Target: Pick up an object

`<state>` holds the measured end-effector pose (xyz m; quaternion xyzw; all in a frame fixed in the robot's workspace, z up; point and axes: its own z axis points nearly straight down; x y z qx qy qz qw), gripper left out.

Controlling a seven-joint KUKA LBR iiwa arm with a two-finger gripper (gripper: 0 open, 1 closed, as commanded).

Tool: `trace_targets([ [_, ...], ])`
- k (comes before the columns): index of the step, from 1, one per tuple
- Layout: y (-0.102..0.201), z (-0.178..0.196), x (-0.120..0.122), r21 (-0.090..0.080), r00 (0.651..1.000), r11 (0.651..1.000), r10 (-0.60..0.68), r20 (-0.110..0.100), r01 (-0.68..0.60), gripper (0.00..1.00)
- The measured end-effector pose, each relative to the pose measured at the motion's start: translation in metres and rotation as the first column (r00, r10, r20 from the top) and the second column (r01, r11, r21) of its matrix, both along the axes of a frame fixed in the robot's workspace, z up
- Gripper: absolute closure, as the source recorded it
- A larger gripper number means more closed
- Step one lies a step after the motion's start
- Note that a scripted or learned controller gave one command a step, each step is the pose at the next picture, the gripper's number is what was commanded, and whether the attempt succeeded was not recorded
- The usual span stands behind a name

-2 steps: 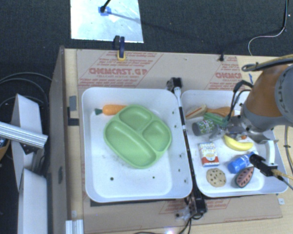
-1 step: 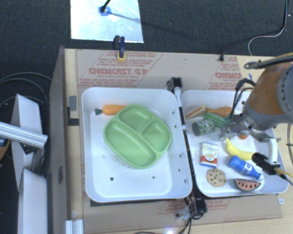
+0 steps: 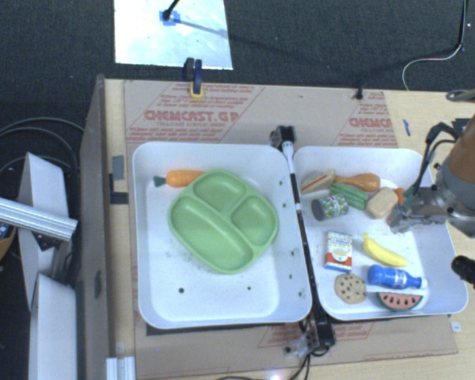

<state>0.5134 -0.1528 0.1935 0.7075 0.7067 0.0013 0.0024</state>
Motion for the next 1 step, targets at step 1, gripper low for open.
trace_targets([
  [1,0.0011,-0.005,0.0016,0.001,1.0,1.0,0.002,-0.003,-0.002,0.0],
])
